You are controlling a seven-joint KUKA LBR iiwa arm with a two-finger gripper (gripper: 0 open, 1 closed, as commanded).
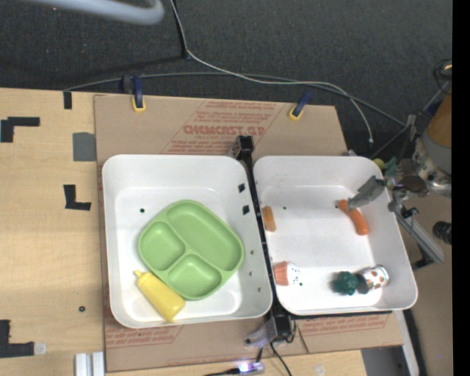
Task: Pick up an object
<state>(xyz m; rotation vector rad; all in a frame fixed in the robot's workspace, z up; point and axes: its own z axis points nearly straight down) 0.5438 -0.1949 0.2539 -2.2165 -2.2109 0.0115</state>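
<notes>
Wooden counter (pixel 44 242) under a clamped cardboard sheet (pixel 220 125), left white bin (pixel 117 176) and right white bin (pixel 308 165) side by side on top.

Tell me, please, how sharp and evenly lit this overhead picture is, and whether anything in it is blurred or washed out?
In the camera view, light is soft and even; the green divided plate and yellow bottle read clearly. The white bin walls are bright, close to washed out. A pale smeared shape along the top edge is out of focus. The hand is small and slightly soft.
</notes>
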